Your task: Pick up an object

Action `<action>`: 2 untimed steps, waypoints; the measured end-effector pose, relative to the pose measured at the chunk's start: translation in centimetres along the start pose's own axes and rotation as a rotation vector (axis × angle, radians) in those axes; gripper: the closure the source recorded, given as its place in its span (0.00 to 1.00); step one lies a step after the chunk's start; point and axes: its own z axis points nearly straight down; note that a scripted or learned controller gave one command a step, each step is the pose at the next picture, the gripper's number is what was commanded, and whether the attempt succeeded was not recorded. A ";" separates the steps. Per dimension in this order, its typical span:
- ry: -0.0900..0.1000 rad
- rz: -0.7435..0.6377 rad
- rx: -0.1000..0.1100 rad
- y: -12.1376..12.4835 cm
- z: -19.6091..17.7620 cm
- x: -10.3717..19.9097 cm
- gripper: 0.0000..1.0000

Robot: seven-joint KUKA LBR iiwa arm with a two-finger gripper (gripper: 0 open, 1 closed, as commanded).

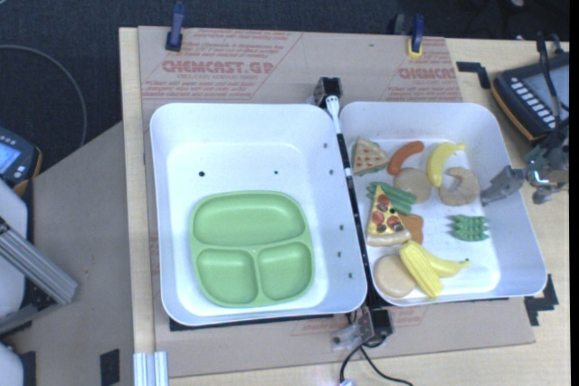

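Looking at the right bin (520, 235), you see the gripper (503, 185) low at its right wall, and nothing sits between its fingers, so the pick is not yet made. Whether it is spread or pressed together, you cannot tell. Just to its left lies a tan ring-shaped toy (460, 184); green beans (469, 228) lie below-left. The arm is cut off at the frame edge.

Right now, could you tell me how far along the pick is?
Nothing looks picked yet: the toy food all lies in the right bin. The hand sits at that bin's right edge, beside the mushroom. Grasping and lifting are left.
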 end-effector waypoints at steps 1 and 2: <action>-0.006 -0.004 -0.019 -1.6 -17.2 1.9 0.00; -0.003 -0.009 -0.023 -1.6 -32.3 9.2 0.00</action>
